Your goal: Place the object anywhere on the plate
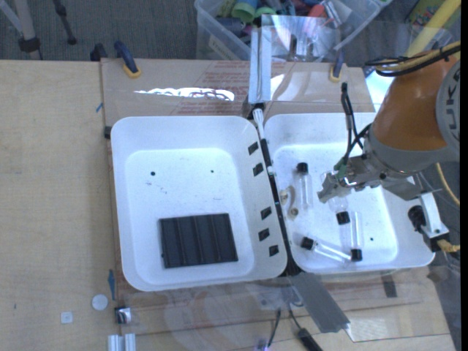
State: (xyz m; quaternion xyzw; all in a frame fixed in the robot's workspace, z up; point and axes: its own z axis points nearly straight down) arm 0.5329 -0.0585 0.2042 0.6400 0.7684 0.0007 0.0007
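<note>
- Nothing of the task looks done: the dark ribbed plate (198,240) lies flat in the left bin (131,218) with no vial on it.
- Four or so clear vials with black caps lie loose in the right bin (409,258): one upright-lying near the divider (302,185), one under my wrist (352,229), one long one at the front (325,249), one pale one against the divider (287,196).
- My gripper (338,183) hangs over the right bin, above the vials.
- Grip state: cannot tell; nothing visibly held.
- Left to do, by my judgement: pick one vial, carry it across the divider, set it on the plate.
</note>
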